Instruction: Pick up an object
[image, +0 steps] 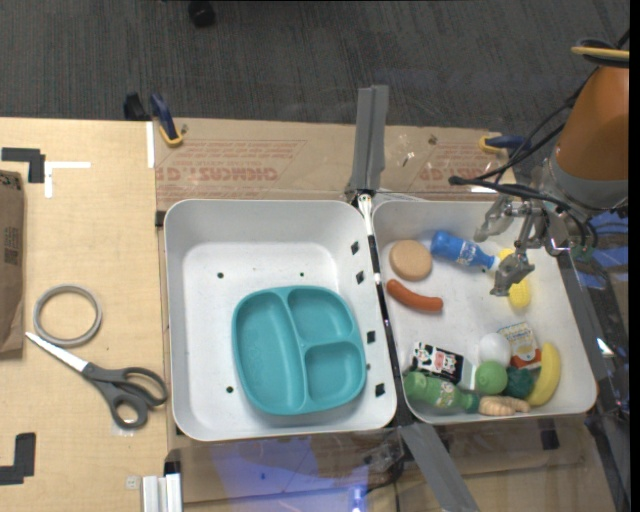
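The claw hangs over the right bin, near its far right side, and it is not possible to tell if it is wide or narrow; a small yellow thing lies just under it, but whether the two touch cannot be told. In this bin there are also a blue bottle, a bun and a sausage, while a banana, a green ball and a green bottle crowd the near edge. The left bin holds a teal tray, and scissors and a tape ring lie on the bench.
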